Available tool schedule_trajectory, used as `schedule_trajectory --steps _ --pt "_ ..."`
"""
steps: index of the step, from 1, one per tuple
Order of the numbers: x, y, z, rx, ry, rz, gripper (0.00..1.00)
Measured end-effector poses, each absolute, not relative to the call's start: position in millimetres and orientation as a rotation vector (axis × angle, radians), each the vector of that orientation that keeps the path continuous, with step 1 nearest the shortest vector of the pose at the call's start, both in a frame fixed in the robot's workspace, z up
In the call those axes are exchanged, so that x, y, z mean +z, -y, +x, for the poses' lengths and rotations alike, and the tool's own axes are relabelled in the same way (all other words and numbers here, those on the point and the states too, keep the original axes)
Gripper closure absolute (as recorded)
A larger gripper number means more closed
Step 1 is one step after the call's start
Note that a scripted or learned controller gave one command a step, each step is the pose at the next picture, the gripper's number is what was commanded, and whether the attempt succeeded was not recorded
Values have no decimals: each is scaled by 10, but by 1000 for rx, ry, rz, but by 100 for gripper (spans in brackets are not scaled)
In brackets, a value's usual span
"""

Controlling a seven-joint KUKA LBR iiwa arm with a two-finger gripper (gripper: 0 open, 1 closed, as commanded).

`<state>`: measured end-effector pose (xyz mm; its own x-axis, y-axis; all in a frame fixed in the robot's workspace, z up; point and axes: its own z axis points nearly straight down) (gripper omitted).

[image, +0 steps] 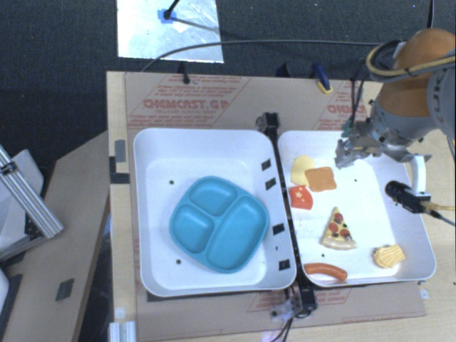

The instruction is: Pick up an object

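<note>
Nearest the camera, a red sausage [325,271] lies at the front edge of the right bin [410,226]. Left of it, the left bin [157,162] holds a blue divided plate [219,222]. Across the right bin lie a pizza slice [338,229], an orange-brown toast square [320,179] touching a yellow piece [302,167], a red piece [301,199] and a ridged yellow chip [387,256]. The tool [345,152] hangs over the bin's far side, near the toast, to its right and apart from it; whether it is spread I cannot tell.
</note>
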<state>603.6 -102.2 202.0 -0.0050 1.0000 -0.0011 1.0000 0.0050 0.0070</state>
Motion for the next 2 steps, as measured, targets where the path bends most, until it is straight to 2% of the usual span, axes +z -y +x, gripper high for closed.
schedule_trajectory --steps 2 --pt "2780 1022 6006 5 -2224 2213 100"
